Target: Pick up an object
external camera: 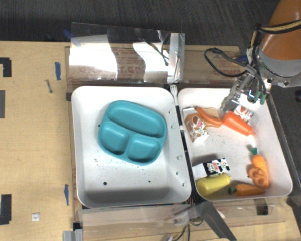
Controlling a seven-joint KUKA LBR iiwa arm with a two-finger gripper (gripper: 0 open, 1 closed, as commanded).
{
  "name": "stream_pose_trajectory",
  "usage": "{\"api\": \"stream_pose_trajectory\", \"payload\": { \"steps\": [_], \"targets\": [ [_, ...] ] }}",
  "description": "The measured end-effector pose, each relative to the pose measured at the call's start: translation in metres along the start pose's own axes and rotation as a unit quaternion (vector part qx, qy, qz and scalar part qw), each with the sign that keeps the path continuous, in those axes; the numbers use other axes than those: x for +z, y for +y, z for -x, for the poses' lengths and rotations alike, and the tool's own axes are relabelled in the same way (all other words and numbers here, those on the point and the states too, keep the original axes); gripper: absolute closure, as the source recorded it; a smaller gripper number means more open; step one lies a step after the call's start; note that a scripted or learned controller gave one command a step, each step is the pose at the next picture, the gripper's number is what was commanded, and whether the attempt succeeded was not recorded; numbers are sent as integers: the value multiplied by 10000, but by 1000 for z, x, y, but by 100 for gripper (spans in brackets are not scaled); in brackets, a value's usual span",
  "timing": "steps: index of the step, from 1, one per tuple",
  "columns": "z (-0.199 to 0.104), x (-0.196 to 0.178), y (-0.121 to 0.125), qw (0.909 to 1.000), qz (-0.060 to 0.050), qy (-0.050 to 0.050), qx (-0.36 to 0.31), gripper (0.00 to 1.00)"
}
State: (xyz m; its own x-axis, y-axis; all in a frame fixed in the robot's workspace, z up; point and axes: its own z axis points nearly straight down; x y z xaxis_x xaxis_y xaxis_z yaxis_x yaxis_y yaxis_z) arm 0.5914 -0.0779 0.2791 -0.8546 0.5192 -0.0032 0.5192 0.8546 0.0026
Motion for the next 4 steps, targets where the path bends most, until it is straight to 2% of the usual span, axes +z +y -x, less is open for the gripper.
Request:
{"api": "stream_pose_trajectory", "payload": {
  "steps": [1, 2, 3, 4],
  "targets": [
    [10, 58, 38, 9986, -16, 30, 533, 100],
    [12, 54, 98, 9986, 12, -7, 526, 100],
    [9, -4, 100, 9975, 27, -40, 708, 100],
    [-11, 5, 37, 10000, -11, 3, 93, 100]
  ]
}}
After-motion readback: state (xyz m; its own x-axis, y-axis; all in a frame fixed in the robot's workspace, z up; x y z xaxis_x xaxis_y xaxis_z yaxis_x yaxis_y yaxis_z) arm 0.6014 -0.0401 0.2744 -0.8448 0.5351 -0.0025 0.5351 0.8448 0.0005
